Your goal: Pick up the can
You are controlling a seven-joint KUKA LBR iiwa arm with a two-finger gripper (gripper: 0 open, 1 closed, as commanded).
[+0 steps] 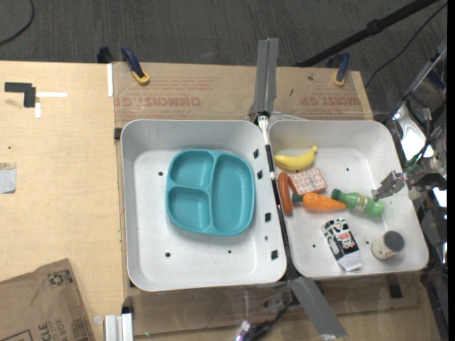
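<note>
A bare wooden bench top [57,190] takes up the left of the view, with a piece of brown cardboard [43,300] lying at its lower corner. Next comes the left bin [142,261], which holds a teal divided plate [212,192] lying flat near its middle, with three compartments facing up. Past the divider between the bins, the right bin [355,258] holds the rest. A yellow banana [295,160] lies near its upper left, with a small patterned box [308,182] just below it. A red sausage-shaped piece [285,192] lies along the left wall, and an orange carrot [321,202] lies beside it, pointing right. A green bottle [357,201] lies on its side just right of the carrot. Below these, a white carton with dark print [342,244] lies flat. The can [388,245] sits on its side near the lower right corner of this bin, apart from the carton. The gripper [390,184] hangs at the right edge, close above the green bottle's far end; whether its jaws are apart or together cannot be told.
</note>
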